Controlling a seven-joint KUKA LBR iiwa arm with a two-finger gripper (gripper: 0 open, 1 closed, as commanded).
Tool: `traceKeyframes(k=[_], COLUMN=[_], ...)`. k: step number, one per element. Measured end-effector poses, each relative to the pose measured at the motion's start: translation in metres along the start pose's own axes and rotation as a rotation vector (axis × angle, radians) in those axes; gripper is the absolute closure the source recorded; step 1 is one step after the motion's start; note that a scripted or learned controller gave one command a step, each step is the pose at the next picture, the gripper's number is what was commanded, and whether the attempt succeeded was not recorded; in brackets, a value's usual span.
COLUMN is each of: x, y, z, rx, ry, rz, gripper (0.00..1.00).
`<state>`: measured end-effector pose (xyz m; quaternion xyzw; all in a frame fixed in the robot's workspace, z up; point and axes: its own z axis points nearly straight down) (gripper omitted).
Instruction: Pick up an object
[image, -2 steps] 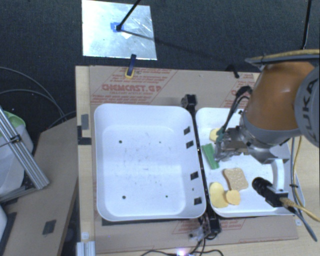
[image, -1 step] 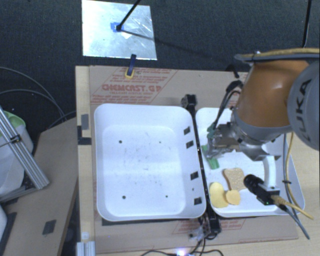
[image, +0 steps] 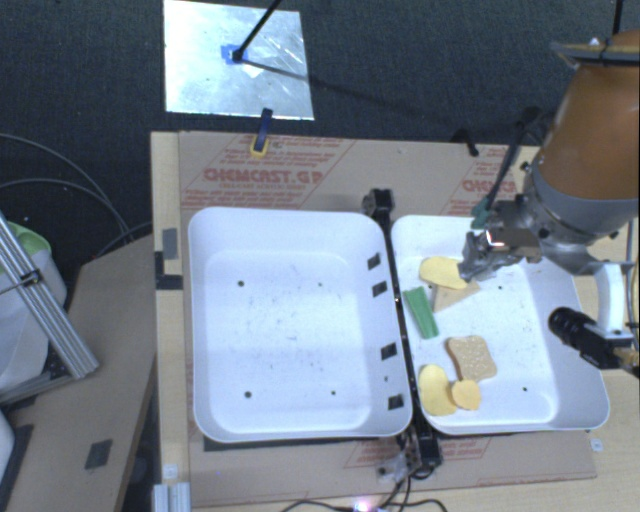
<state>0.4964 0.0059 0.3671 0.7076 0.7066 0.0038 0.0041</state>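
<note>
Gripper (image: 478, 262), whether open or closed I cannot tell, hangs just right of 1 yellow piece (image: 440, 271); it looks light, stiff, best pinched across its edges.

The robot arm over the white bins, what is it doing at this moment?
The arm reaches in from the right, and its gripper is low in the right bin, right at a yellow piece and a pale wedge. Whether it holds anything, I cannot tell. A green stick, a toast-like slice and two more yellow pieces lie nearer the front of this bin. The left bin sits beside it.
</note>
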Motion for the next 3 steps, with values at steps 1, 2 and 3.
traceKeyframes(k=[1, 2, 3], x=[0.027, 0.047, 0.046], y=[-0.01, -0.009, -0.008], z=[0.006, -0.026, -0.036], rx=[0.009, 0.006, 0.004], ry=[0.002, 0.002, 0.001], rz=[-0.008, -0.008, -0.011], gripper=[1.0, 1.0, 1.0])
